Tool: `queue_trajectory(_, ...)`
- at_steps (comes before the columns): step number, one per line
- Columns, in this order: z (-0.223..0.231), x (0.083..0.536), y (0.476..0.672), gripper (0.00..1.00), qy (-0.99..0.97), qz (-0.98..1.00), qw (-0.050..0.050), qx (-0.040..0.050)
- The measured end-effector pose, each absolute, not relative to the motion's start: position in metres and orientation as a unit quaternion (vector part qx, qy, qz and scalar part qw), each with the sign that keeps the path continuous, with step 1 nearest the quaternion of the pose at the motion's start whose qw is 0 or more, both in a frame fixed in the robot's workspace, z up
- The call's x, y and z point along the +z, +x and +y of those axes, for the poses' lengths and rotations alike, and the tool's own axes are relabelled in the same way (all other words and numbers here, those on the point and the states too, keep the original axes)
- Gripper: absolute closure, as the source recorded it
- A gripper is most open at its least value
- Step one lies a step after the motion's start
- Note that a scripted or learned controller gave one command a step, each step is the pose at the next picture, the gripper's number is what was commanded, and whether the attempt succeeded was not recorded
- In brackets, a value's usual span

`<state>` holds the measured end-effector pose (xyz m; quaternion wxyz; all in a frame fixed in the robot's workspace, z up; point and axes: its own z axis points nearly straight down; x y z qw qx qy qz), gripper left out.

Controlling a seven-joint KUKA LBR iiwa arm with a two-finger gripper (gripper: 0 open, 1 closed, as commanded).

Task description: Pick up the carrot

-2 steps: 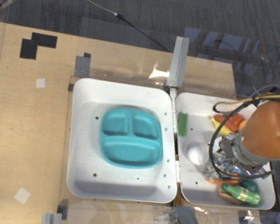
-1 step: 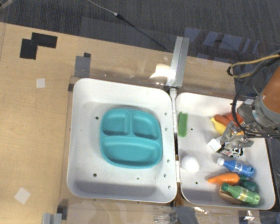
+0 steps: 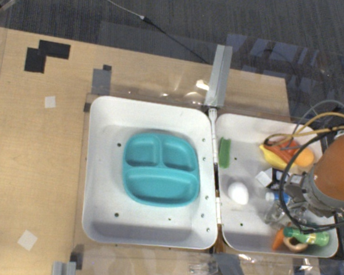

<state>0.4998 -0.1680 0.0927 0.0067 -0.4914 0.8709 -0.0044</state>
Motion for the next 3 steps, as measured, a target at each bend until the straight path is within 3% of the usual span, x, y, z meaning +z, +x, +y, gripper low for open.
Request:
queue_trajectory(1,-0.153,0.160,0.591,0.00,-0.437,0.899,0.007,-0.0032)
queue_trajectory(2,-0.171,0.096,0.502,0.00,-0.432,0.902,0.002,-0.0003)
queue_trajectory(3,-0.175,0.108,0.573,0.00,-0.386,0.923,0.005,-0.0020)
